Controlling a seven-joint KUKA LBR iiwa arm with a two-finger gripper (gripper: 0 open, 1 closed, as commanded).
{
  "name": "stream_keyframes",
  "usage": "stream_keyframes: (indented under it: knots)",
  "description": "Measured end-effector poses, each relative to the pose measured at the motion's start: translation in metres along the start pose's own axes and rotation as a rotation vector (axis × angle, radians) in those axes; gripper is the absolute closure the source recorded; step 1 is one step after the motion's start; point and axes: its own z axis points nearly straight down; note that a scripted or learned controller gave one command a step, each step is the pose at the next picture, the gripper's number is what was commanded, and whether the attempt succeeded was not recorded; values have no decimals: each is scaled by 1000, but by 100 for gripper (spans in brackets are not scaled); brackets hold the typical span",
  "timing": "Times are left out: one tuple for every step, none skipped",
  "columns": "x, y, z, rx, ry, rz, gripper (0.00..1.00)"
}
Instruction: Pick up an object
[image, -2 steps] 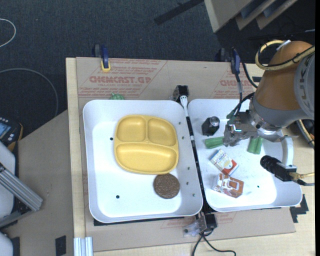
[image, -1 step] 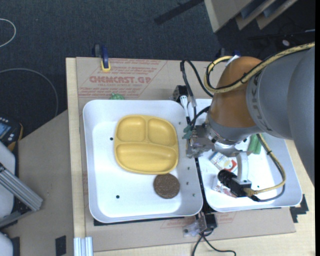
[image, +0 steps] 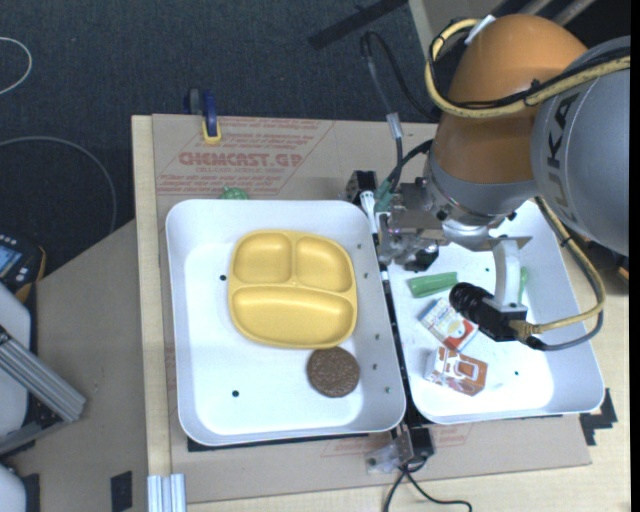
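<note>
The arm reaches in from 3 o'clock and hangs over the right bin (image: 560, 395), where most of the loose items lie, so a pick from that bin looks intended. The gripper (image: 405, 240) sits low at that bin's 10 o'clock corner; whether it is spread or closed I cannot tell. Just beside it at 4 o'clock lies a green piece (image: 432, 284), with packets (image: 455, 350) further toward 5. In the left bin (image: 190, 300), a yellow plate (image: 292, 288) and brown disc (image: 333, 371) rest untouched.
</note>
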Motion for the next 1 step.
stream_keyframes:
  knots:
    - [-45,-19,-89,1,-3,9,100]
